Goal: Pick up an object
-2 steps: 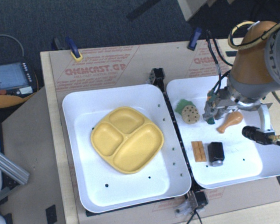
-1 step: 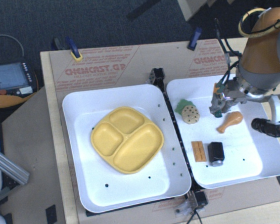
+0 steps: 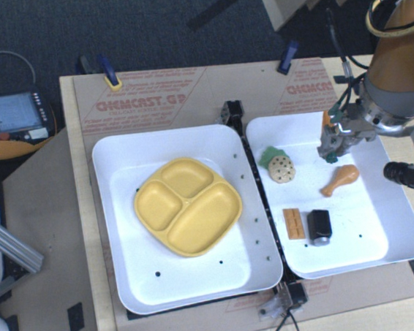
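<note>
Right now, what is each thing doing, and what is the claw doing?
Yellow plate: lying flat in the left bin, nothing on it.
Cookie: lying in the right bin.
Chicken leg: lying loose.
Cracker: lying flat.
Black block: lying beside the cracker.
Claw: above the right bin, holding nothing.

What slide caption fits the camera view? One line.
Gripper hovers above the drumstick in the right bin; yellow divided plate left.

arm: reaching in from right, orange band up | tool: pointing down
</note>
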Controlling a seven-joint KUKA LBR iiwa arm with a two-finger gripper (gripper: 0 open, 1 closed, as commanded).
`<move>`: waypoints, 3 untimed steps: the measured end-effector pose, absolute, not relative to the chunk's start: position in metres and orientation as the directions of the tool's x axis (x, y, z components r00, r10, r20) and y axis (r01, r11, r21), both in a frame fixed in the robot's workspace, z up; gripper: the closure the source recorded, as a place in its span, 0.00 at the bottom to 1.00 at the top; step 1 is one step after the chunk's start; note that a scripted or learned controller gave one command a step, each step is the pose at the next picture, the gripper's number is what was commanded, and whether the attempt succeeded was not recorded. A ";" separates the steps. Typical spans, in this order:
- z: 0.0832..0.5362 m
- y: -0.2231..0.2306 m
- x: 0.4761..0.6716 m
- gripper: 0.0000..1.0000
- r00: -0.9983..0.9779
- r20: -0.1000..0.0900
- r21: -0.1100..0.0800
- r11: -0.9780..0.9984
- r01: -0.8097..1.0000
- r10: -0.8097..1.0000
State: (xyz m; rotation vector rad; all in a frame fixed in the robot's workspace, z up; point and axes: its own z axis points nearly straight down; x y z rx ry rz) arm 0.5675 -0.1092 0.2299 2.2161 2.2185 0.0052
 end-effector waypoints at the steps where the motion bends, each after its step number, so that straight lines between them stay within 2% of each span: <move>1: 0.273 -0.109 0.572 1.00 -0.002 -0.002 0.006 0.002 1.000 1.000; 3: 0.242 0.011 0.575 1.00 -0.006 0.003 -0.004 0.006 1.000 1.000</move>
